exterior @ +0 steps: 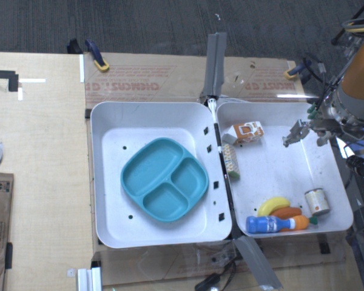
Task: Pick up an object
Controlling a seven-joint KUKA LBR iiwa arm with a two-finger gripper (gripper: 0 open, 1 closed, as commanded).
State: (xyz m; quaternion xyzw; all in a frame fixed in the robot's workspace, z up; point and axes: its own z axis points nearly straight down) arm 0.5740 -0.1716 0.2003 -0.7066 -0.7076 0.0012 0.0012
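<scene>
Nothing picked up yet. Largest first: left bin [103, 162] carrying a teal divided plate [164, 179]. Right bin [337, 180] with a blue bottle [268, 224] against the near wall, touching a yellow banana [273, 205] and an orange carrot [287, 211]; small can [316, 202] just beside; orange carton [249, 131] well apart, far corner. Gripper [308, 134] up over the right bin's far side, fingers spread, clutching nothing. Descent, grasp and lift all left to do.

Two white bins sit side by side. The left bin [100, 162] holds one teal divided plate [164, 179]. The right bin [337, 180] holds one small carton [249, 132], one banana [272, 206], one blue bottle [268, 224], one carrot [291, 213], one can [316, 201] and one narrow box [231, 160].
</scene>
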